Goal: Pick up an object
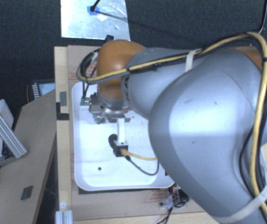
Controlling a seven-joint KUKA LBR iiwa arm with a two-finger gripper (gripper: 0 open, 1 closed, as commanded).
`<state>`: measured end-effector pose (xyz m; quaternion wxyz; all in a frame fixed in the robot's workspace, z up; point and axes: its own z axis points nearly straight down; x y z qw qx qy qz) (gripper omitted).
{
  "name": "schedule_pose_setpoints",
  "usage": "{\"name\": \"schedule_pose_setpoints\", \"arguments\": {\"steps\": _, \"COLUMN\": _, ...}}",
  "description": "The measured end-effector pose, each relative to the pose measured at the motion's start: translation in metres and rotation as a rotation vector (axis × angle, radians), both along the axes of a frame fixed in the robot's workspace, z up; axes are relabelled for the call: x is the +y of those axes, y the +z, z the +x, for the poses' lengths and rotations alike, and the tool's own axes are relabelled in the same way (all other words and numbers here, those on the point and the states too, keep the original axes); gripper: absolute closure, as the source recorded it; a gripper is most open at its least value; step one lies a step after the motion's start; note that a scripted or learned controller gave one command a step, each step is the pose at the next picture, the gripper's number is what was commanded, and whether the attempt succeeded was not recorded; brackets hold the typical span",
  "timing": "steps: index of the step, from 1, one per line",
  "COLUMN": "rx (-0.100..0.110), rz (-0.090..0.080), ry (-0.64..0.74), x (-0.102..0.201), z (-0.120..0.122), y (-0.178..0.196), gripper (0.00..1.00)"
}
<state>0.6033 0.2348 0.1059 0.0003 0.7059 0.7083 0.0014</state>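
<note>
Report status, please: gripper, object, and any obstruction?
Gripper over the white bin's far end. Object: a small dark speck on the bin floor, too small to identify. Arm hides much of the bench.

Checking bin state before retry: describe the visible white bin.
The bin is shallow, white, plastic-looking, with rounded corners and a low rim, flat on the bench. One small dark speck lies on its floor. The arm covers its right side; the gripper hangs over its far half.
</note>
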Motion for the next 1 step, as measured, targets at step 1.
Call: {"name": "schedule_pose_setpoints", "arguments": {"steps": 1, "rx": 0.002, "rz": 0.000, "ry": -0.005, "x": -0.0309, "z": -0.0606, "y": 0.1030, "gripper": 1.00}}
